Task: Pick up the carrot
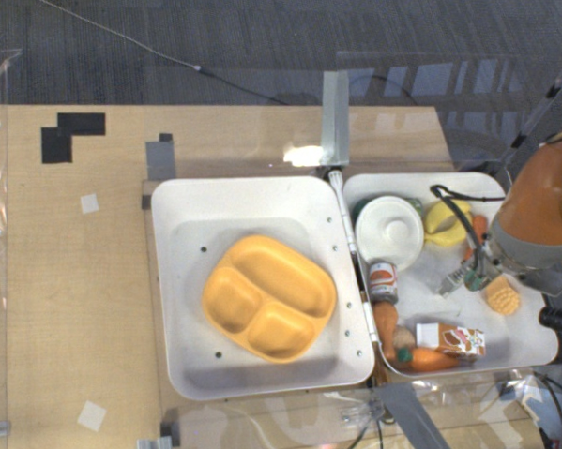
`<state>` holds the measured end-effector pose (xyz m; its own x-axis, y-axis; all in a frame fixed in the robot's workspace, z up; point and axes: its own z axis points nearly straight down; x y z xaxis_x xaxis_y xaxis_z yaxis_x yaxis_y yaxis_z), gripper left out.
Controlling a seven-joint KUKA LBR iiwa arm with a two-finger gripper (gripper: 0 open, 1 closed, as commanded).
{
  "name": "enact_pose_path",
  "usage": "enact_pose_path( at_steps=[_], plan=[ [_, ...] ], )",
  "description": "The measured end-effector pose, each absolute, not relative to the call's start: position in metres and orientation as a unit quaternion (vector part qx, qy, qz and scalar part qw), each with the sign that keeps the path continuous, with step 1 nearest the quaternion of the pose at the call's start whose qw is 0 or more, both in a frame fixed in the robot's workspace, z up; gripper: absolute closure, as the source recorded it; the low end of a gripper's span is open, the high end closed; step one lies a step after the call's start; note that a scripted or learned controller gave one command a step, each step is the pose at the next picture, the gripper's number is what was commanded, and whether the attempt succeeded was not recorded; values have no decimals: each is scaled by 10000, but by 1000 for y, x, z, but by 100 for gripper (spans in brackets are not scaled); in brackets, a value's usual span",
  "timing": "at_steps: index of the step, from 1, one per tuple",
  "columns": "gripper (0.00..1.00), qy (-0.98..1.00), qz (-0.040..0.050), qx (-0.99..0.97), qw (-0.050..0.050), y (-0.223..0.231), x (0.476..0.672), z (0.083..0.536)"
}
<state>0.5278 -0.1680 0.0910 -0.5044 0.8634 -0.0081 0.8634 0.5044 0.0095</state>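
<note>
Bins and clutter on the pale wooden tabletop

Centre frame, the left white bin holds a yellow three-compartment plastic plate; the right white bin holds a white round bowl, small red-labelled can, yellow lemon-like fruit, tan cracker and a red-and-white carton.

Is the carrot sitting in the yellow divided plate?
No. The carrot lies in the right bin, beside a small carton.

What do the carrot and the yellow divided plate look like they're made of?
Carrot: probably a moulded plastic toy, judging by its even orange colour and smooth, slightly shiny skin; real produce can't be ruled out from this distance. Yellow divided plate: likely hard plastic, with one uniform colour, rounded moulded compartments and a soft matte sheen without sharp glare.
</note>
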Motion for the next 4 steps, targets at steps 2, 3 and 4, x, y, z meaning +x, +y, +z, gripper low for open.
enact_pose_path(
  at_steps=[2,3,4],
  plan=[
    [0,8456,18,5338,53,-139,526,91],
    [0,8669,3,4984,58,-202,515,138],
    [0,8552,17,5182,70,-197,558,89]
  ],
)
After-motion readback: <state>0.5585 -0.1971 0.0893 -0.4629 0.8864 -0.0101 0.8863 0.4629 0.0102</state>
